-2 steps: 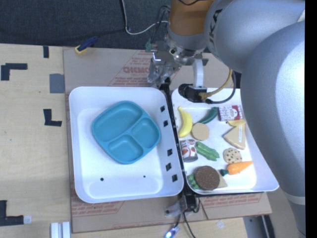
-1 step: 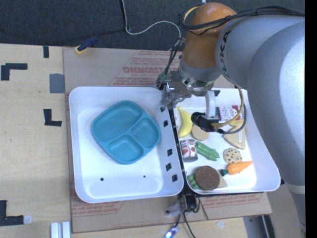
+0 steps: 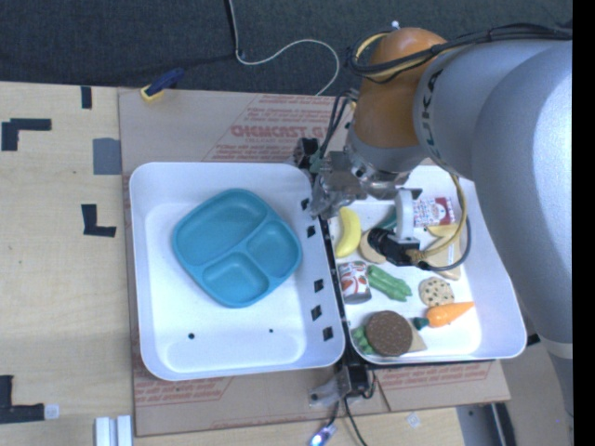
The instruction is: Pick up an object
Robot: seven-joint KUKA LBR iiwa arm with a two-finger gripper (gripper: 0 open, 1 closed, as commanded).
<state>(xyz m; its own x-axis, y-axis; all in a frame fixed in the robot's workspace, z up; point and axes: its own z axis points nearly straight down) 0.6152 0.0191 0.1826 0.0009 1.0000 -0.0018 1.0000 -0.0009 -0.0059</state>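
Note:
The right bin (image 3: pixel 493 337) holds several toy foods. A yellow banana (image 3: pixel 348 233) lies at its left side, with a small can (image 3: pixel 355 282) and a green pod (image 3: pixel 389 282) below it. A cookie (image 3: pixel 434 292), an orange carrot (image 3: pixel 450 313) and a brown burger (image 3: pixel 388 334) lie toward the front. A white and red packet (image 3: pixel 433 212) sits further back. My gripper (image 3: pixel 325 198) hangs low over the bin's left wall, just above and left of the banana. The wrist hides its tips.
A blue divided plate (image 3: pixel 237 246) lies in the left bin (image 3: pixel 163 342). The divider between the bins (image 3: pixel 321 291) runs right under the gripper. The big grey arm covers the right bin's back right part. A cable crosses the dark floor behind the bench.

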